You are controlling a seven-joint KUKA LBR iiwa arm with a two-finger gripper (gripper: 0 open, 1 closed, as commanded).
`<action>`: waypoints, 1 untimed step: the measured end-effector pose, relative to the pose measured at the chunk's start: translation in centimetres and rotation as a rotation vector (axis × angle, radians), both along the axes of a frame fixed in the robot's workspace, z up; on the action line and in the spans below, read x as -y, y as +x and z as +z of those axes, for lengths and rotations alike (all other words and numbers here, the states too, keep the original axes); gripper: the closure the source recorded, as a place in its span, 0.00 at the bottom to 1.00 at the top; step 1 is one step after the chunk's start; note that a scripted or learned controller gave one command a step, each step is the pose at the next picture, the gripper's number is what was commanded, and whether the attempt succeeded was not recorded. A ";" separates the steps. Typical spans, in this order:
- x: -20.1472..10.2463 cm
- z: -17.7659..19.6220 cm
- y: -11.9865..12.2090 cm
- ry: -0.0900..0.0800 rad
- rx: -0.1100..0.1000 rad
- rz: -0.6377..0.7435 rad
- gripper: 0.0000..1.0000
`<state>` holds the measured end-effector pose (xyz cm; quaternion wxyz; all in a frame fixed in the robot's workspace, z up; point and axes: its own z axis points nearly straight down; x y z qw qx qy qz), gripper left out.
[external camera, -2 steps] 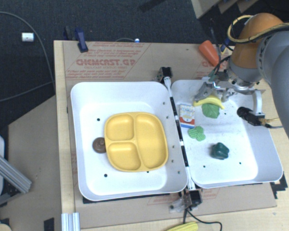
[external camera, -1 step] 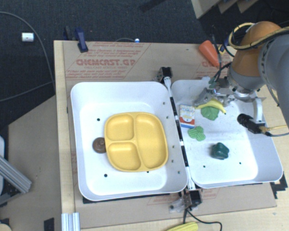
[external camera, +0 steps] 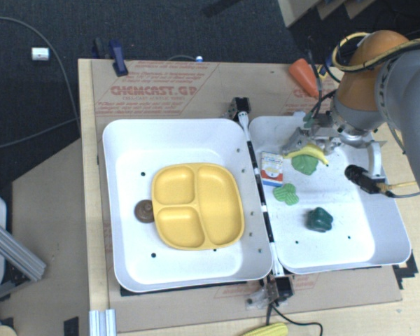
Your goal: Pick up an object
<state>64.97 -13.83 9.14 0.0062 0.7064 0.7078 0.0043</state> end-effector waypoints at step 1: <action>-0.5 0.0 -0.6 -0.003 0.000 -0.002 0.00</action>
